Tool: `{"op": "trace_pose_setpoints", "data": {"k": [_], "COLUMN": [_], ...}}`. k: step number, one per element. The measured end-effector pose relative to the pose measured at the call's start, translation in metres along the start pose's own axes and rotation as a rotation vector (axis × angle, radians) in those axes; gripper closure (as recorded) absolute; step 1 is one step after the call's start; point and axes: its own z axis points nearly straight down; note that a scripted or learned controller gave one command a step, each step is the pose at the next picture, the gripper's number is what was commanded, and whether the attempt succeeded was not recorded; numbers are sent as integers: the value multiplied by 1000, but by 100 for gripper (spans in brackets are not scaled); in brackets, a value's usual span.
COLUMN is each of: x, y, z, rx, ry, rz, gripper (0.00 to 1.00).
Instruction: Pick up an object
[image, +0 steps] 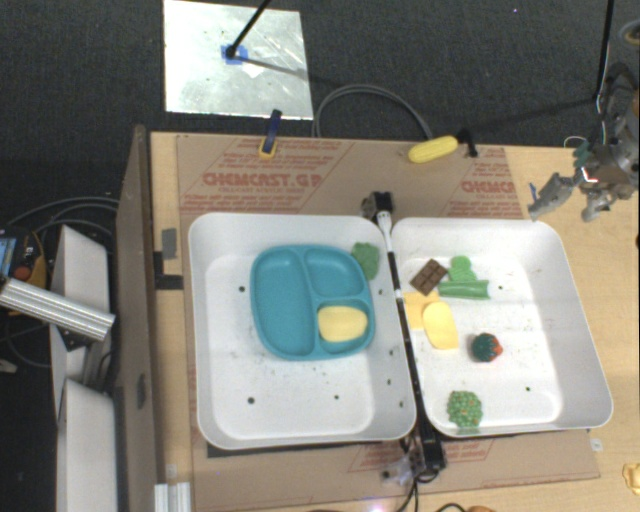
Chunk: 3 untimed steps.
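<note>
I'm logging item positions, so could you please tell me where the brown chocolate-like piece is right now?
The brown piece lies in the right bin, near its upper left corner, just left of the green toy and above the yellow items.

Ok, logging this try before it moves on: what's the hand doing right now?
Hand: up beyond the right bin's far corner, nothing held; open or shut cannot be told.

Only readable thing is the red "CHEMCAST GP" print on the brown board (300, 170) behind the bins. It repeats mirrored and upside-down elsewhere, but those bits are too blurry to read.
</note>
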Motion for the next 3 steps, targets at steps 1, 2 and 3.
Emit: {"op": "trace_pose_setpoints", "data": {"k": [1, 2, 3], "x": [57, 37, 63], "y": [0, -73, -134], "z": [89, 169, 197], "rx": [7, 13, 8], "ry": [5, 3, 4], "rz": [-6, 6, 3], "gripper": [0, 0, 0]}}
